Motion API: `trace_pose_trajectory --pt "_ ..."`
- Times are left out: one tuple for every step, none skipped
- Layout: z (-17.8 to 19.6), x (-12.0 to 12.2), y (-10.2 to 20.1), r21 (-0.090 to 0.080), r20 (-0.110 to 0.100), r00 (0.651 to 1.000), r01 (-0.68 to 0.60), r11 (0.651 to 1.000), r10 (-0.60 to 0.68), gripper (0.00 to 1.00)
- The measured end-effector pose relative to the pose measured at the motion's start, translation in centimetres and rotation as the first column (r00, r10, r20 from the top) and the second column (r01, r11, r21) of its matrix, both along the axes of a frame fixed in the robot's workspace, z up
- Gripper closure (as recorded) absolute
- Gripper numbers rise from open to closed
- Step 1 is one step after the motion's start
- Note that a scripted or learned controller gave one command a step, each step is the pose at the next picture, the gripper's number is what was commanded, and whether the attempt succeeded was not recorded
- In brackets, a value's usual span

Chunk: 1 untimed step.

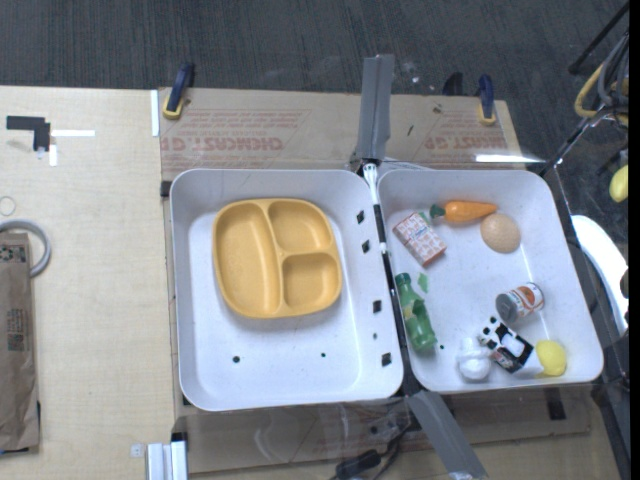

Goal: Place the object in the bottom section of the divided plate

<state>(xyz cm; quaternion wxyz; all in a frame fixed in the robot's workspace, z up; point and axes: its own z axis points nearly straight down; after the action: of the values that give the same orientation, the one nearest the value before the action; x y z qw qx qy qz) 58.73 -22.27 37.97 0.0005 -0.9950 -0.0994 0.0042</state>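
A yellow divided plate (278, 258) lies in the left white bin (280, 363), with one long section on its left and two smaller ones on its right. The right white bin (460, 283) holds loose items: an orange carrot (468, 210), a beige egg (500, 233), a small pink carton (419, 238), a green bottle (414, 313), a tin can (520, 301), a black-and-white item (508, 346), a yellow lemon (551, 357) and a small white piece (474, 365). All sections of the plate are bare.
Cardboard (240, 128) lies behind the bins, held by blue clamps (180, 88). A brown paper bag (15, 338) rests on the wooden bench at the far left. A grey divider bar (376, 108) stands between the bins at the back.
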Motion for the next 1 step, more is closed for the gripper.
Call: trace_pose_trajectory --pt "-6.46 0.74 0.06 0.001 0.000 1.000 -0.001 1.000 0.001 1.00"
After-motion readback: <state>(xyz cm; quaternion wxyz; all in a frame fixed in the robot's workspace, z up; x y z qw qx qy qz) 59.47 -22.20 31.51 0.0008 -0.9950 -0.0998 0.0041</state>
